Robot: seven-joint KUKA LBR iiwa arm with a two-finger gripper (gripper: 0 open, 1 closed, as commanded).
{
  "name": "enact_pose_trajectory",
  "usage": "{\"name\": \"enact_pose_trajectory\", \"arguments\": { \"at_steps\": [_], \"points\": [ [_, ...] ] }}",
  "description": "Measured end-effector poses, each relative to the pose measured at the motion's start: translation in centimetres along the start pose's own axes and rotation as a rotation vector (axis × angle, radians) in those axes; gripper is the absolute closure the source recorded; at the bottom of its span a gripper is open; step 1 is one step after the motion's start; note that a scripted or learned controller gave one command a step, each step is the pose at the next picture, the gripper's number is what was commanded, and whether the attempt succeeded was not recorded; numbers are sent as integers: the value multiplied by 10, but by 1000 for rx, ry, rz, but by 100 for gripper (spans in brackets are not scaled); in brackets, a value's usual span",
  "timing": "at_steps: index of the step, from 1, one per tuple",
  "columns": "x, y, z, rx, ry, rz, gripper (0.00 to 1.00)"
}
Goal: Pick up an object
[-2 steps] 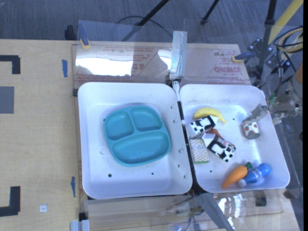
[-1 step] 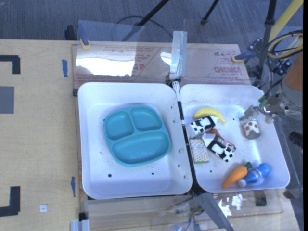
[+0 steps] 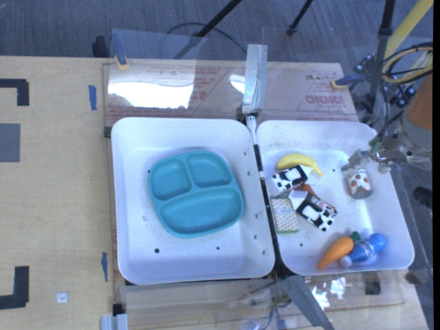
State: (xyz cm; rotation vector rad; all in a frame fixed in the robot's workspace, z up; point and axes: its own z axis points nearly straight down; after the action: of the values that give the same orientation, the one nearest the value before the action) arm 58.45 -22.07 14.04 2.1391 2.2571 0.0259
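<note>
Progress: judging by what you can see, nothing has been lifted yet; every object lies on a bin floor, so the whole pick is left to do.
Gripper: your gripper (image 3: pixel 368 155) sits at the right of the frame, over the upper right corner of the right bin (image 3: pixel 402 212). Whether its jaws are spread or pressed together cannot be told from this angle.
Nearest candidate: a small grey-white rounded object with red spots (image 3: pixel 359 183) lies just below the gripper, apart from it as far as the view shows. It looks like your likeliest target.
Other candidates: a yellow banana (image 3: pixel 300 161) at upper centre of the right bin; two black-and-white cow-patterned toys (image 3: pixel 289 179) (image 3: pixel 317 213) below it; a patterned card (image 3: pixel 284 215) against the bin's left wall; an orange carrot (image 3: pixel 336 250) touching a blue bottle (image 3: pixel 365 248) at lower right.
Left bin: the left bin (image 3: pixel 130 184) holds a teal divided plate (image 3: pixel 196 192), lying flat in its middle.
Surface: both bins rest on a light wooden bench (image 3: pixel 55 184) with black marks and blue tape along its left side; clear sheeting (image 3: pixel 172 74) stands behind the bins.
Room: grey carpet (image 3: pixel 103 5) at the top of the frame, with dark tripod legs (image 3: pixel 309 2) and yellow cabling (image 3: pixel 412 53) at upper right.
</note>
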Motion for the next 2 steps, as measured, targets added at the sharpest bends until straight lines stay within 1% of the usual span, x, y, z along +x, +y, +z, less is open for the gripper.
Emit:
{"name": "enact_pose_trajectory", "arguments": {
  "at_steps": [1, 2],
  "points": [
    [0, 2, 1, -10, -2, -1, 0],
    [0, 1, 2, -11, -3, -25, 0]
  ]
}}
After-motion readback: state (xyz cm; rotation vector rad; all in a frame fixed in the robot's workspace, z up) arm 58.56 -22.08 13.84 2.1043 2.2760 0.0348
